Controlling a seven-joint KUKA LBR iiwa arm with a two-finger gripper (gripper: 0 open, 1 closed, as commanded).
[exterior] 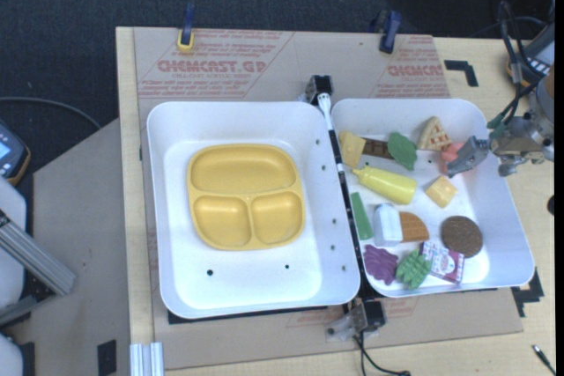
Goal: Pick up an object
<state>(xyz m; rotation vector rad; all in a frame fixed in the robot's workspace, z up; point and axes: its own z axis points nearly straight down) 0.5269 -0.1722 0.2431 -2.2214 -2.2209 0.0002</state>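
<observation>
Reaching in from the right, the hand [476,151] sits over the upper right part of the right bin [508,216], beside a small pink-red piece [456,161]; whether it is open or closed, or touches that piece, cannot be told.

The right bin is crowded. Along its upper part lie a yellow wedge [352,149], a dark brown block [377,148], a green leafy piece [404,150] and a waffle-like triangle [433,135]. Below them a yellow squeeze bottle [385,183] lies on its side, with a pale yellow cube [441,190] just beside it. Lower down are a green stick [360,215], a white packet [387,224], an orange-brown slice [412,227], a round brown cookie [461,235], a purple cluster [381,262], a green toy [412,269] and a pink-and-white carton [443,262] with print too small to read.

The left bin [167,189] holds a yellow divided tray [245,195] with three compartments.

The brown sheet on the bench [141,66] reads "CHEMCAST GP" in red, and two blue clamps [187,29] grip its far edge.
</observation>
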